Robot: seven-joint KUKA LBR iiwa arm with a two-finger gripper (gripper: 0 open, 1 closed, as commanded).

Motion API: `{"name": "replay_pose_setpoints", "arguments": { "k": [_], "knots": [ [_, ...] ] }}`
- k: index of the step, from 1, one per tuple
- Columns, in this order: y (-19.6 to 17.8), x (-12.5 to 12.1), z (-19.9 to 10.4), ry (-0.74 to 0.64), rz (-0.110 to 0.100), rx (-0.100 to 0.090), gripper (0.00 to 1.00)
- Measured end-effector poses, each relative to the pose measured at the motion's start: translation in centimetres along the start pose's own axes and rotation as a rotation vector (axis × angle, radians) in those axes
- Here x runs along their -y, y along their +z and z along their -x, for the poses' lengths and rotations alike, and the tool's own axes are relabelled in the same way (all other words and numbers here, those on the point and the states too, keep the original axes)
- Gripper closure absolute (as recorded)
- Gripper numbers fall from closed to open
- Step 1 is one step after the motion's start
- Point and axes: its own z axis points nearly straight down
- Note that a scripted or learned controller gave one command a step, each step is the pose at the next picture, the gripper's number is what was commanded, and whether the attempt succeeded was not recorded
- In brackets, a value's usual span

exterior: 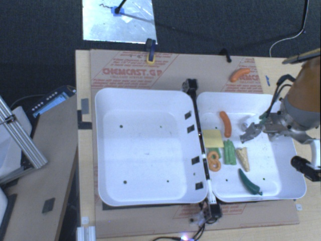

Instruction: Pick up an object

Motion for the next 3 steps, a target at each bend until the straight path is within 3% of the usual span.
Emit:
{"name": "replay_pose_setpoints", "arguments": {
  "k": [1, 2, 3],
  "knots": [
    [11.6, -2.4, -2.4, -0.004, 0.0, 0.0, 0.0],
    [11.2, 0.4, 2.8, 0.004, -0.002, 0.0, 0.0],
    [10.2, 0.2, 2.6, 0.0, 0.001, 0.001, 1.0]
  ]
}}
